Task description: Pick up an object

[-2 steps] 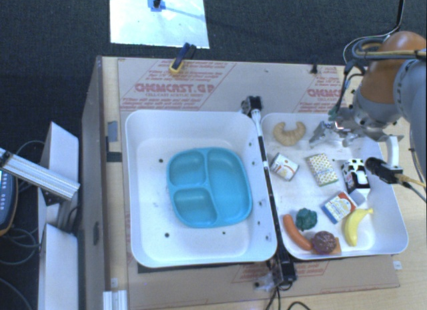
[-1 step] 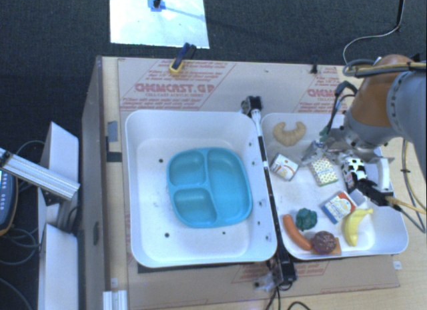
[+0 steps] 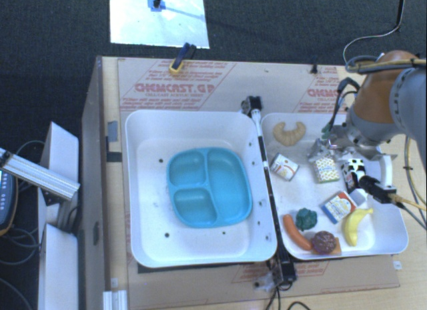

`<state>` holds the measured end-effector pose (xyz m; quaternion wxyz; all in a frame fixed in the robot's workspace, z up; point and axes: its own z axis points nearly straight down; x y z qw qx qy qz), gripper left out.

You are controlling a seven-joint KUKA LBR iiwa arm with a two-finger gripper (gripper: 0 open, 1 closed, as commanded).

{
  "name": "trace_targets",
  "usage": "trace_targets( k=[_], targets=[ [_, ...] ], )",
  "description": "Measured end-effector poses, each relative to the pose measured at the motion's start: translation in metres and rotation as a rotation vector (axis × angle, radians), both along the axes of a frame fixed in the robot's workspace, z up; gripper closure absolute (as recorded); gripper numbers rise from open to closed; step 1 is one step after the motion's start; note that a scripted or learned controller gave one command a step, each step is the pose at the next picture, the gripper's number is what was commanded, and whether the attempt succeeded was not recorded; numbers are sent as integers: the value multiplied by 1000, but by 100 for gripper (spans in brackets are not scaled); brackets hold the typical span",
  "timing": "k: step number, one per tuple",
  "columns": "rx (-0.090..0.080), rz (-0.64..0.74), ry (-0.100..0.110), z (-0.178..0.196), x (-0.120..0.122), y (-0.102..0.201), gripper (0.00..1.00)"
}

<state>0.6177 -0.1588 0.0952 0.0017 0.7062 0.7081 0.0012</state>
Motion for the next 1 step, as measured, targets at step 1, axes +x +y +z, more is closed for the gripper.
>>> trace_targets(
  k=[1],
  targets=[
    [2, 2, -1, 91, 26, 80, 100]
  ],
)
